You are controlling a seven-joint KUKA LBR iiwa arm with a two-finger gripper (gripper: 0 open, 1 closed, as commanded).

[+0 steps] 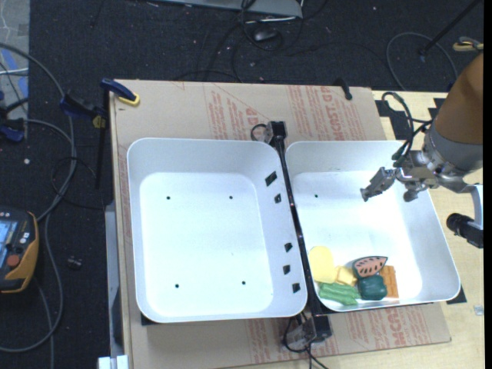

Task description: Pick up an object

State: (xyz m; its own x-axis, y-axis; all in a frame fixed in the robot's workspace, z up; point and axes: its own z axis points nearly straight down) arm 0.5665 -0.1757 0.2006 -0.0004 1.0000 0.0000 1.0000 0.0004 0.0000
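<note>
White bins (204,160) (yellow, green toys (350,279))

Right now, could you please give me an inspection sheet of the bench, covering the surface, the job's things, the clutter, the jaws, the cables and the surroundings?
Surface: brown board bearing left bin and right bin side by side.
Job's things: yellow piece, green pod, dark teal piece, orange slice and orange block, crowded in the right bin's near corner.
Clutter: blue-and-yellow clamp at the board's far left corner.
Grippers: gripper above the right bin, jaws apart, holding nothing.
Cables: black leads on the floor beyond the board.
Surroundings: dark carpet; orange-edged handheld unit at left.
</note>
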